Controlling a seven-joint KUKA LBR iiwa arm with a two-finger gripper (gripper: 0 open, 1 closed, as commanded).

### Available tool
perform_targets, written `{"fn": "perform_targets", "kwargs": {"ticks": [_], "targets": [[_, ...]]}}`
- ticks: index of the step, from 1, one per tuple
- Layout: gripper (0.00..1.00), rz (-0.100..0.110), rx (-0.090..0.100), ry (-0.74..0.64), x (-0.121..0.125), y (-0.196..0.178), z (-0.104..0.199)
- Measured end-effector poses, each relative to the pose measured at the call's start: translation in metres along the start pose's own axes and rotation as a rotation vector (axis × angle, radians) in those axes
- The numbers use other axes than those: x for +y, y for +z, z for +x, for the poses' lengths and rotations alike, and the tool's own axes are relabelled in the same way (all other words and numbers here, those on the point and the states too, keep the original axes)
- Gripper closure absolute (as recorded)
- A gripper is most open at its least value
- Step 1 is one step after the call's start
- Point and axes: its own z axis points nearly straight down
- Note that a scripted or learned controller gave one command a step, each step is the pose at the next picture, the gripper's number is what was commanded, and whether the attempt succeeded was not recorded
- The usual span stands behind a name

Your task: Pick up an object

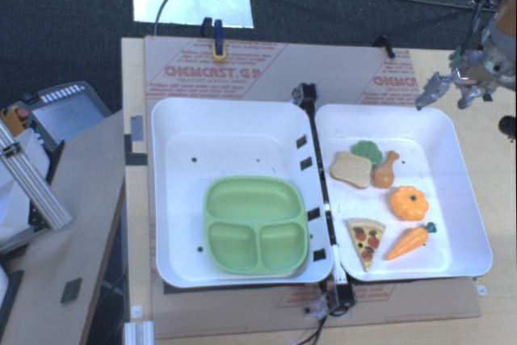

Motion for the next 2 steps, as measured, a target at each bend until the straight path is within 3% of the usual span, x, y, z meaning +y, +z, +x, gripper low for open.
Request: {"fn": "perform_targets", "kwargs": {"ticks": [2], "targets": [[0.0,0.005,0.001,-0.003,-0.001,0.103,0.01]]}}
